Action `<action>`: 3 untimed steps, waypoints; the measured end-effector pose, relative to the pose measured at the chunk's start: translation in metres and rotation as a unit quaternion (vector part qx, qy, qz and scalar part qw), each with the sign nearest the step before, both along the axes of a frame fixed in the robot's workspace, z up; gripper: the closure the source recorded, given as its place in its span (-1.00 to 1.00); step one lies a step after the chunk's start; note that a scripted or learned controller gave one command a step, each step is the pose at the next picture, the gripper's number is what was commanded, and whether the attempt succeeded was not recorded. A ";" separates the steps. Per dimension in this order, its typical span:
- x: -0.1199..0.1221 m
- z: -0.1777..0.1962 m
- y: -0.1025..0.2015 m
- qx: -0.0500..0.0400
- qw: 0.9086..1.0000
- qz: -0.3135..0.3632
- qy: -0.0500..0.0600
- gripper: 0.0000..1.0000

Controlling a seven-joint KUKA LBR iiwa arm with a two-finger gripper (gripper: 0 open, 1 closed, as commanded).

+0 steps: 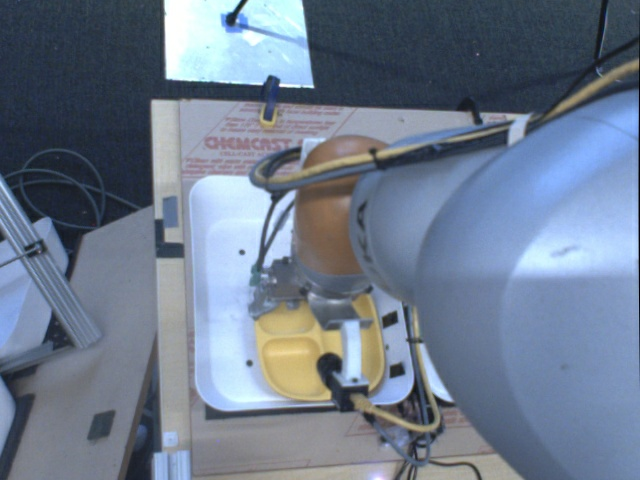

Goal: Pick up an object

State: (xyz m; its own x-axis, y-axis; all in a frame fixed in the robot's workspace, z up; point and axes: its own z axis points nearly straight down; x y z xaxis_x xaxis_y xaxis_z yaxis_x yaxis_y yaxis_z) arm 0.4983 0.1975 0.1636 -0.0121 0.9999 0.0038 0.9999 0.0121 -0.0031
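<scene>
Yellow divided tray (290, 353) in left white bin (215, 268); arm (500, 268) covers tool, its state can't be told.

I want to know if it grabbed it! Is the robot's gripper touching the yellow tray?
Cannot tell. In the camera view the gripper hangs over the yellow tray in the white bin, and the arm hides any contact or gap.
</scene>
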 end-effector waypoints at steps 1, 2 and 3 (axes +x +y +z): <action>0.048 -0.002 -0.056 -0.002 1.000 -0.007 -0.003 -1.00; 0.053 0.091 -0.103 -0.002 1.000 -0.008 -0.006 -1.00; -0.008 0.210 -0.073 0.002 1.000 -0.001 -0.008 -1.00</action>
State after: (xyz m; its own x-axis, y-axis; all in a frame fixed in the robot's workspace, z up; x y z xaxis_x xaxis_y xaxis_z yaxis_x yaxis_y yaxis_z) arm 0.4898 0.1248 0.3741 -0.0099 0.9999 0.0068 0.9999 0.0098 0.0126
